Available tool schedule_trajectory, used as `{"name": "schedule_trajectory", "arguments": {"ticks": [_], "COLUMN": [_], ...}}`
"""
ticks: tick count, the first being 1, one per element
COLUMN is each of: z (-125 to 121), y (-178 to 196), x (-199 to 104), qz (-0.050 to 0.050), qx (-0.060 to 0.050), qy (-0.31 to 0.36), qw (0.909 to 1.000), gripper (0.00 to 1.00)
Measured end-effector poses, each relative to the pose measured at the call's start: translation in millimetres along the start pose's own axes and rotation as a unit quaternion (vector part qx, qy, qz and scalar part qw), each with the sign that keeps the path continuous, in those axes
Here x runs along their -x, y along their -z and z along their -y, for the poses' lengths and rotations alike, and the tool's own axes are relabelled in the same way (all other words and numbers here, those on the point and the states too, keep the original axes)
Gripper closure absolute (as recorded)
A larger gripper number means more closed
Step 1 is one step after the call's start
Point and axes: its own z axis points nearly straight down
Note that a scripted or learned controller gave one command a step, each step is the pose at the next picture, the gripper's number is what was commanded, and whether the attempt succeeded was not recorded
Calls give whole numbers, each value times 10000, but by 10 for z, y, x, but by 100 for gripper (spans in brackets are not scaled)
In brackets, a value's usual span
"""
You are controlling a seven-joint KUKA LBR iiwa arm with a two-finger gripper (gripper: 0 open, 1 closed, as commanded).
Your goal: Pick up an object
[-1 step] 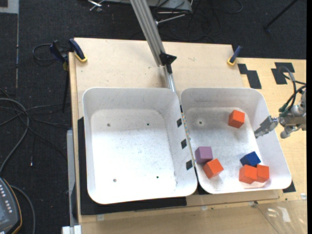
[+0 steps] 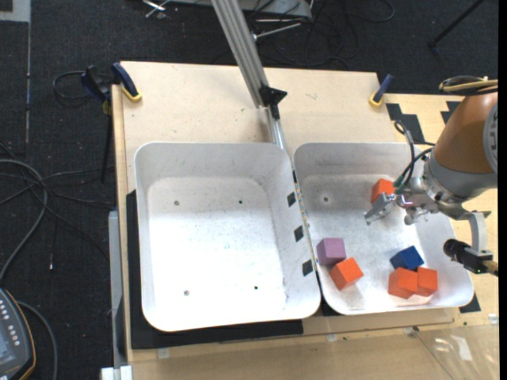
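Note:
My gripper (image 2: 394,209) hangs over the upper middle of the right bin (image 2: 348,161), with the arm coming in from the right. A small orange block (image 2: 383,188) sits right against the gripper's upper left side; whether it is held cannot be made out. Lower in the same bin lie a purple block (image 2: 331,250), an orange block (image 2: 346,272) just below it, a blue block (image 2: 407,257), and two orange blocks (image 2: 403,283) (image 2: 428,280) side by side near the front right corner.
The left bin (image 2: 150,165) stands beside the right one, their rims meeting at the middle. A metal pole (image 2: 242,42) slants down to the bench behind the bins. Clamps (image 2: 127,85) (image 2: 382,90) hold the board's back corners.

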Motion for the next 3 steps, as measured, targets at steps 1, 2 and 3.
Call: {"name": "schedule_trajectory", "arguments": {"ticks": [1, 2, 3], "z": [-685, -672, -674], "y": [-375, -249, -251], "x": [-87, -72, -75], "qz": [9, 20, 21], "qx": [37, 31, 30], "qy": [1, 3, 5], "qw": [10000, 10000, 10000], "gripper": [0, 100, 0]}}
